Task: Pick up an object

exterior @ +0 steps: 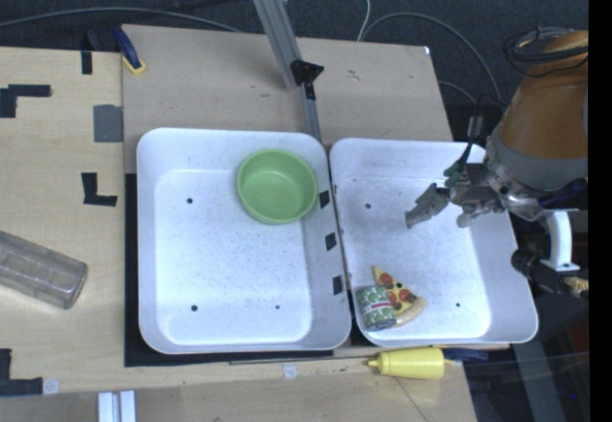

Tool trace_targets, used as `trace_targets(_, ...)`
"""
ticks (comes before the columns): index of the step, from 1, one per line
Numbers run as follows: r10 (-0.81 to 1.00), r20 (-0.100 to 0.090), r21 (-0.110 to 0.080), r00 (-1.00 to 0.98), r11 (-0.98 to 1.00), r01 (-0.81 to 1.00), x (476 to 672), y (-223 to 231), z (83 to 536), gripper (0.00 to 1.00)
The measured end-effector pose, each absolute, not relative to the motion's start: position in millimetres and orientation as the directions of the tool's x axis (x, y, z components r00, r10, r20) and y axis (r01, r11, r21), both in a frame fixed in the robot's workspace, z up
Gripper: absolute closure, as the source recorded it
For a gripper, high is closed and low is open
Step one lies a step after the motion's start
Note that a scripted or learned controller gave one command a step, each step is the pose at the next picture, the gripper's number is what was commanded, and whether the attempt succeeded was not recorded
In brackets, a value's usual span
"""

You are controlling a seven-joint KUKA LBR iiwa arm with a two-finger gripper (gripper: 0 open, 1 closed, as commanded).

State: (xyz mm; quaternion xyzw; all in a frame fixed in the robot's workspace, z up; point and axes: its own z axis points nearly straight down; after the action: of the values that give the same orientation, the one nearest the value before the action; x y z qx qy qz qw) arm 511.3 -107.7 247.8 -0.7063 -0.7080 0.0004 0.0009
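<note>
Can't tell the gripper (426, 208) state — I'd centre it over the pizza toy (389, 300) before dropping.

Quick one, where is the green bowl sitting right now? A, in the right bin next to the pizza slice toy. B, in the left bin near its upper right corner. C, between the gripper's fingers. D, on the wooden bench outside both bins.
B: the green bowl sits inside the left bin, up by its top right corner, well apart from the gripper over the right bin.
</note>
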Motion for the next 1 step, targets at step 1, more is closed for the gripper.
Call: trace_targets(1, 1.000, 0.000, -0.002, -0.002, 0.002, 1.000, 511.3, -107.9, 247.8, 0.00)
